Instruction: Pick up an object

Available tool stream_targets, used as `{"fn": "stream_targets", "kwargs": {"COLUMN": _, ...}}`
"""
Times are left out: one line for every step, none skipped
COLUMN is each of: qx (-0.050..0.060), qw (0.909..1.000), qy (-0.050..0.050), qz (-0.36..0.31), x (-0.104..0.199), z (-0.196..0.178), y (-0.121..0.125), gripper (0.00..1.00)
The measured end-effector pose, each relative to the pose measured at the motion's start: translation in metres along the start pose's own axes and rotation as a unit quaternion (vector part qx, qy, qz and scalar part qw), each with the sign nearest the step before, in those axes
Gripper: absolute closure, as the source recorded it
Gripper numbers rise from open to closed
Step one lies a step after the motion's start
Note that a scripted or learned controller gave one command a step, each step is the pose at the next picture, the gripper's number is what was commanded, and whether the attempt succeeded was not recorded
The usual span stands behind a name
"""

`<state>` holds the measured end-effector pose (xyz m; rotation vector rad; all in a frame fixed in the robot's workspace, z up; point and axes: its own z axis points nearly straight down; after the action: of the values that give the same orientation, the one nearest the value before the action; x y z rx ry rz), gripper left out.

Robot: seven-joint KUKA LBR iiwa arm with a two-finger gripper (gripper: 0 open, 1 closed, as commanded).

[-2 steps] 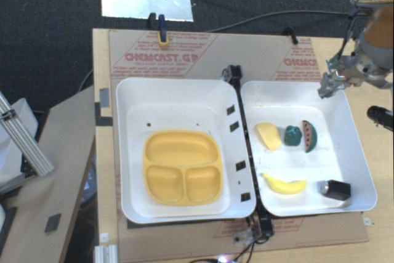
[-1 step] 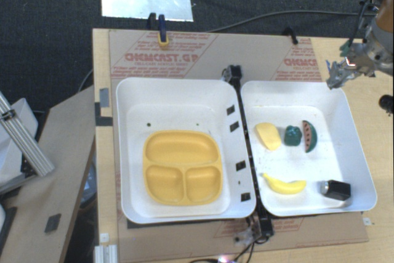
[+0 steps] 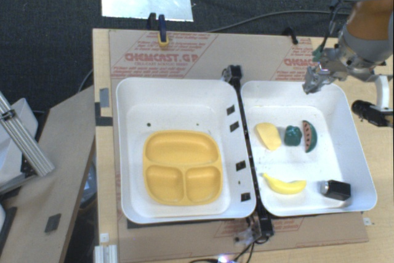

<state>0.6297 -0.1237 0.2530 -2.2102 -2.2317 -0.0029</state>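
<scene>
The right bin (image 3: 345, 109) holds a pale yellow wedge (image 3: 267, 135), a dark teal lump (image 3: 292, 135), a watermelon slice (image 3: 308, 135), a banana (image 3: 284, 184) and a small black block (image 3: 335, 190). My gripper (image 3: 312, 82) hangs over the bin's far edge, up and to the right of the watermelon slice and apart from every object. The arm's orange band (image 3: 374, 9) shows above it at the top right.
The left bin (image 3: 132, 132) carries a yellow divided tray (image 3: 182, 165). A black hinge strip (image 3: 240, 132) runs between the two bins. A blue and yellow clamp (image 3: 162, 31) sits on the bench's far edge. Cables cross behind the bins.
</scene>
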Motion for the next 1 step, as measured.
{"fn": "stream_targets", "kwargs": {"qx": 0.0, "qw": 1.0, "qy": 0.0, "qz": 0.0, "x": 0.0643, "z": 0.0022, "y": -0.0012, "gripper": 1.0}}
